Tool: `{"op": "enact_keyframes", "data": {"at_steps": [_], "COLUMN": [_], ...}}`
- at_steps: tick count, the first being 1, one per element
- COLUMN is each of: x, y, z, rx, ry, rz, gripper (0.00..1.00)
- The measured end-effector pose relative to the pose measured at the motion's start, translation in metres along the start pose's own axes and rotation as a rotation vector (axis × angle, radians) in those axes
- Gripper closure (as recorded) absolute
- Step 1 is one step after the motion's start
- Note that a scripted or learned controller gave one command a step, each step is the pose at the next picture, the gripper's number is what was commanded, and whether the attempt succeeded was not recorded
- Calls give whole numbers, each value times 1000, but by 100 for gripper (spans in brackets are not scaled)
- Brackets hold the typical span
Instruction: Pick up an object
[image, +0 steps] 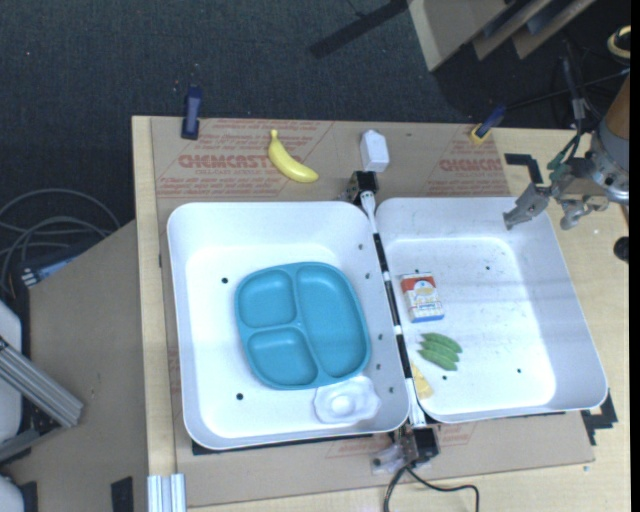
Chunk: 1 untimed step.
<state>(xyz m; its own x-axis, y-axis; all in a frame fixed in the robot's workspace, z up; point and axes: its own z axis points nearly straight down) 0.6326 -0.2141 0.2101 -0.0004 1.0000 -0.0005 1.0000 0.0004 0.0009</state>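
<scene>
a small white dish (345, 403) sits at the near edge of the left bin (200, 250), touching a blue divided plate (300, 324). the right bin (560, 320) holds a small red and white box (422, 297) and a green pea pod (440, 350) near its left wall. a yellow banana (289, 160) lies on the bench behind the bins. the gripper (548, 208) hovers at the right bin's far right corner, fingers spread apart and holding nothing.
</scene>
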Motion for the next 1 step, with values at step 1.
{"op": "enact_keyframes", "data": {"at_steps": [1], "x": [49], "y": [-49], "z": [60], "rx": [4], "ry": [2], "rz": [-1], "gripper": [0]}}
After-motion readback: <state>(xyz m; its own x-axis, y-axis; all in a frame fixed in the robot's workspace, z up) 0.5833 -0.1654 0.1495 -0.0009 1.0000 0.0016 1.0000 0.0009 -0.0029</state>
